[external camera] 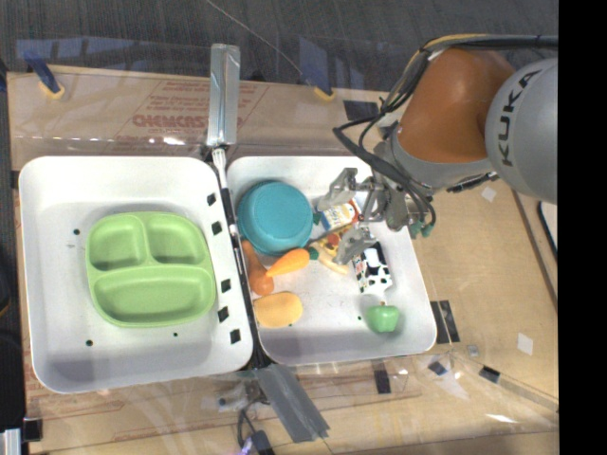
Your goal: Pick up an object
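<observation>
arm [474, 112]: grey w/ orange band, comes in from 3 o'clock, wrist over the 1 o'clock part of the right bin.
pincer [353, 218]: down inside the right bin, amid the clutter at its centre; 2 fingers stand apart, 1 near 12 o'clock, 1 near 6 o'clock of the gap. a small orange-and-white item [339, 216] sits by the gap, can't tell if it's touched. nothing clearly gripped.
right bin [417, 335]: white, shallow, holds all the loose objs.
teal bowl [275, 216]: at 10 o'clock in the right bin, just beside the pincer on its 9 o'clock side.
carrot [289, 262]: orange, lying tilted just below the bowl, at 7 o'clock from the pincer.
yellow-orange piece [278, 308]: at 7 o'clock in the right bin, near the divider wall.
black-and-white cow toy [374, 271]: just at 5 o'clock from the pincer, apart from the fingers.
green apple [383, 318]: at 5 o'clock in the right bin, just below the cow toy.
left bin [47, 188]: white, touching the right bin side by side.
green tray [150, 266]: 3 compartments, centre of the left bin.
bench [493, 282]: wood-coloured, carries both bins.
</observation>
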`<state>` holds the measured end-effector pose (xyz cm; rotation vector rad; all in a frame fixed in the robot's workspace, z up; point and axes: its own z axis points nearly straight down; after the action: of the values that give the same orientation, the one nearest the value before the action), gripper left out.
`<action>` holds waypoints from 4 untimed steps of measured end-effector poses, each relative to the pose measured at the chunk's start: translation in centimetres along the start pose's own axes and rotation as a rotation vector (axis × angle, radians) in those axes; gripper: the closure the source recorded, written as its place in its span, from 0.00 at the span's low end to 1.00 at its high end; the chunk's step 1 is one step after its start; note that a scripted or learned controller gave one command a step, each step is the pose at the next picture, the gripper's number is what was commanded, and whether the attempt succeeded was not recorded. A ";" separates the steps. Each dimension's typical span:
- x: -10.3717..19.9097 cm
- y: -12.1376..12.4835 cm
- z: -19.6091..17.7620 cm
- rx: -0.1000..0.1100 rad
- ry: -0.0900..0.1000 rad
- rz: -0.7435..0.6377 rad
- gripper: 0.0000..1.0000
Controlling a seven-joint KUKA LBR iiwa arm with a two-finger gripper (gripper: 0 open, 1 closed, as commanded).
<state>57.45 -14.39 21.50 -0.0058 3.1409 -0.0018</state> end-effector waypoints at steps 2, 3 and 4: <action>9.7 -5.5 6.0 -0.001 0.000 0.343 0.00; 9.7 -6.5 6.9 -0.002 0.003 0.234 0.00; 9.6 -6.6 12.2 -0.002 -0.002 0.589 0.00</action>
<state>47.84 -20.99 9.33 0.9055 3.0053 0.0010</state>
